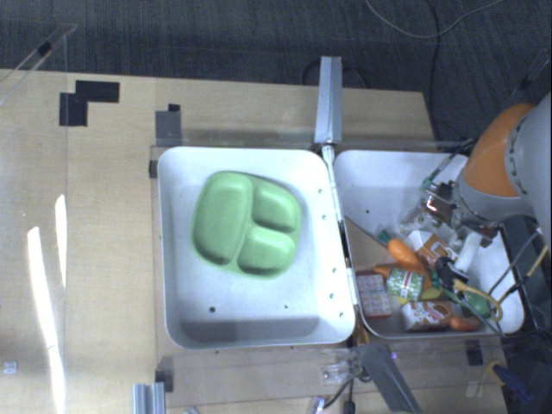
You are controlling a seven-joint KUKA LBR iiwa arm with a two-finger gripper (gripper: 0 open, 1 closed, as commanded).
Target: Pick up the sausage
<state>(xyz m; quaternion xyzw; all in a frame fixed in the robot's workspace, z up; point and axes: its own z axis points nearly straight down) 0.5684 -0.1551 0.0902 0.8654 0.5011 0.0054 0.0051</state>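
In the right bin [379,175], toy foods lie heaped at the near side. A reddish, elongated piece that looks like the sausage [463,323] lies at the bin's near right corner, partly under a white packet [424,316]. My gripper [442,229] hangs over the right half of this bin, above the heap and just right of an orange carrot [403,252]. It stands farther back than the sausage. I see nothing held in it. The arm's orange band [493,158] sits above it at the right.
The left bin [177,248] holds a green divided plate [246,222]. A green can [404,281], a red box [373,294] and a yellow-green piece [470,298] crowd the right bin's near side. A metal post [328,102] rises between the bins at the back.
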